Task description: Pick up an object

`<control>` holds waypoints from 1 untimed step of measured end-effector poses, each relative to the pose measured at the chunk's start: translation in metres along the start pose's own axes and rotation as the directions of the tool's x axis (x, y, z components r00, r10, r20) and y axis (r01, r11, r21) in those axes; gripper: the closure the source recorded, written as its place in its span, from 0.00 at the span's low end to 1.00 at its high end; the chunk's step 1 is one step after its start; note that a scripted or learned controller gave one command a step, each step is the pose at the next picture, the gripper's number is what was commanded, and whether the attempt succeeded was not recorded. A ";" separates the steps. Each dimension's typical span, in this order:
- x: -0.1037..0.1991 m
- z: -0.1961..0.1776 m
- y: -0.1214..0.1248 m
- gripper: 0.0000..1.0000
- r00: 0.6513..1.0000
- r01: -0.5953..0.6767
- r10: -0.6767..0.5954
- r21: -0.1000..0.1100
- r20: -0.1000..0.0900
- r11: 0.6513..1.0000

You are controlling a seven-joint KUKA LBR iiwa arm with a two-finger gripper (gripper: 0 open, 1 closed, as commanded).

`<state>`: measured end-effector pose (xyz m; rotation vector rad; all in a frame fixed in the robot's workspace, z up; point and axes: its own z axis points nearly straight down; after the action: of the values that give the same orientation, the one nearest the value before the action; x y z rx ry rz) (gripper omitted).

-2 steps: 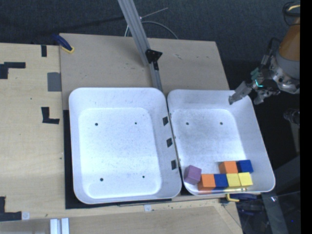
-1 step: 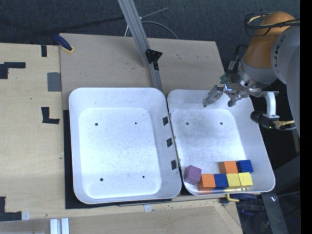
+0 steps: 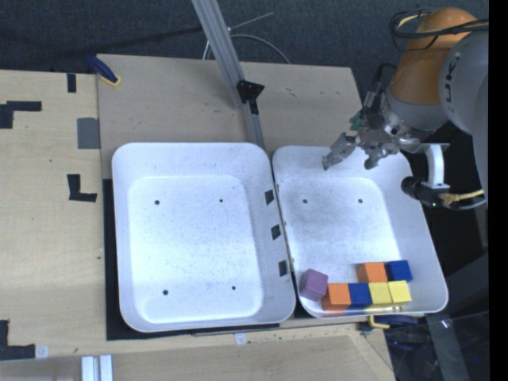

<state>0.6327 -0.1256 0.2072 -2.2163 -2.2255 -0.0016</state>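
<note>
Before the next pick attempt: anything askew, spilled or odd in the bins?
Nothing spilled. The blocks sit bunched in the near corner of the right bin; the purple block is turned askew, apart from the tidier row of orange, blue and yellow ones. The pincer hangs over the far edge, away from them.

The surface [image 3: 182, 101] looks like pale wood board, matt and lightly scuffed. Both bins — the left bin [image 3: 119, 213] and the right bin [image 3: 413, 228] — seem white plastic, smooth with fine dark speckling. The blocks [image 3: 373, 286] have a flat, matt finish. A slanted pole [image 3: 218, 30] appears to be dull grey metal. The arm [image 3: 436, 62] has a glossy orange shell, and the tool [image 3: 355, 157] looks like bare metal.
</note>
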 end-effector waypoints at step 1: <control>0.025 0.035 0.032 0.00 1.000 0.000 0.000 0.001 0.002 1.000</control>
<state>0.6645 -0.1001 0.1723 -2.2165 -2.2255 0.0018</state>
